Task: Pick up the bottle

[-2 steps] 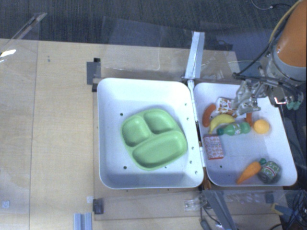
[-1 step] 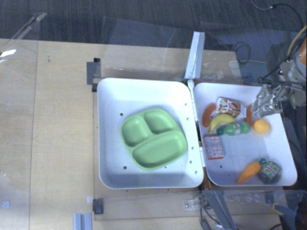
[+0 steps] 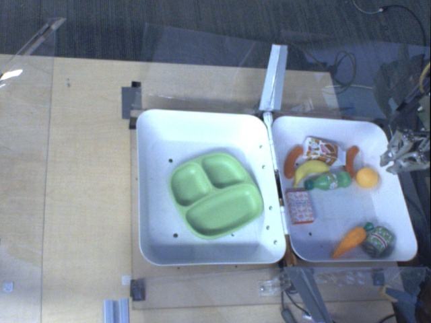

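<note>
The bottle (image 3: 330, 181) is small and green and lies on its side near the middle of the right bin (image 3: 397, 207). It touches a yellow banana (image 3: 309, 171) on its left. My gripper (image 3: 401, 153) hangs at the right bin's right rim. It is well to the right of the bottle and slightly farther back, with nothing seen in it.
Around the bottle lie a carton (image 3: 320, 150), two sausages (image 3: 292, 161) (image 3: 351, 157), an orange ball (image 3: 367, 177), a pink packet (image 3: 300, 206), a carrot (image 3: 349, 241) and a can (image 3: 378, 241). The left bin (image 3: 155, 180) holds a green divided plate (image 3: 216, 194).
</note>
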Controlling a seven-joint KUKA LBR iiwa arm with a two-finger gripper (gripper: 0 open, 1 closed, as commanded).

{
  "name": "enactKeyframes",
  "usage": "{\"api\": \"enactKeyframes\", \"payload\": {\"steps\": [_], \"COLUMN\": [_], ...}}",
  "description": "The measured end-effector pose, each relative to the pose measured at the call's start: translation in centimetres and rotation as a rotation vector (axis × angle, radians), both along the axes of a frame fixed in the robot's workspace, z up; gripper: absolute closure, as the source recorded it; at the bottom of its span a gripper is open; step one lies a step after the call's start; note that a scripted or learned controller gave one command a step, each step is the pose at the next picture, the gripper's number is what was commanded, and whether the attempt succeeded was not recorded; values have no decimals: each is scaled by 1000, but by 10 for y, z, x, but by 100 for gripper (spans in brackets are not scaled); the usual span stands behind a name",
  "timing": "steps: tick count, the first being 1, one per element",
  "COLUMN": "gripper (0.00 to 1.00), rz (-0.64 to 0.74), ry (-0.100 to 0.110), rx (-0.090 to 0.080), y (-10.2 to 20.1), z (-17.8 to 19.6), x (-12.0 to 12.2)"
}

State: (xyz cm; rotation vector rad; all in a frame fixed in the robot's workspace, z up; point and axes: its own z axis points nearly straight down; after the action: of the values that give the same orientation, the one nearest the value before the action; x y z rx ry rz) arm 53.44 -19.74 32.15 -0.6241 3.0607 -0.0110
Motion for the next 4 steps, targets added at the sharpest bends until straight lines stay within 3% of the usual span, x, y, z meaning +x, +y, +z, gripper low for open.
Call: {"api": "enactKeyframes", "payload": {"steps": [1,2,3,4], "gripper": [100,100,100,100], "rz": [321,500,699,642], "ry": [0,-5,2,11], "rx": [-6,-10,-5,-2], "y": [-8,52,188,240], "z": [14,117,85,-11], "x": [-23,1,-8,-24]}}
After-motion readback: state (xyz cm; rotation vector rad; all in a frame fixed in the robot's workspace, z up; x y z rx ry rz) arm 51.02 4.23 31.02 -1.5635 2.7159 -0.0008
